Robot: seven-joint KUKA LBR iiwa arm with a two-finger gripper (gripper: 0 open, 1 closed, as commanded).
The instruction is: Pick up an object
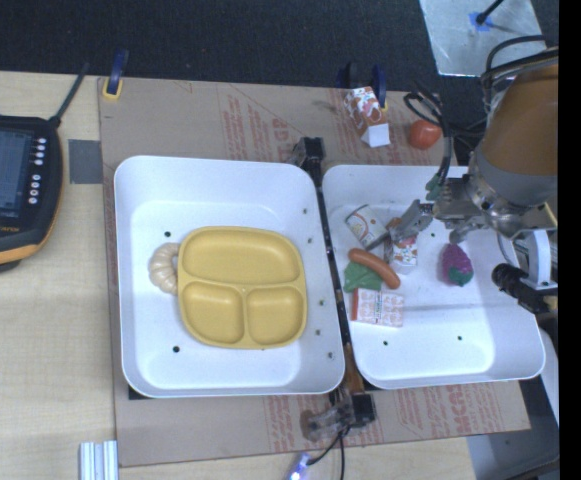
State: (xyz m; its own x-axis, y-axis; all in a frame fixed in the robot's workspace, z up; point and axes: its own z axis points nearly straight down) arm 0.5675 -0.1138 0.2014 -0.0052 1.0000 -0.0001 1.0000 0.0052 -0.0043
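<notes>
The right bin (450, 353) holds a reddish sausage (374, 268), a green item (362, 279) partly under it, a red-and-white packet (379, 308), a small white and red carton (405, 255) and a purple fruit-like toy (457, 264). My gripper (407, 226) reaches in from the right, low over the bin's upper middle. It sits just above the small carton and to the left of the purple toy. Nothing visibly hangs from it.
The left bin (220, 368) holds a yellow compartment plate (240, 286) with a beige bun-like item (162, 266) at its left edge. Behind the right bin lie a red tomato (425, 134) and a small box (367, 108). A control pendant (5, 188) rests far left.
</notes>
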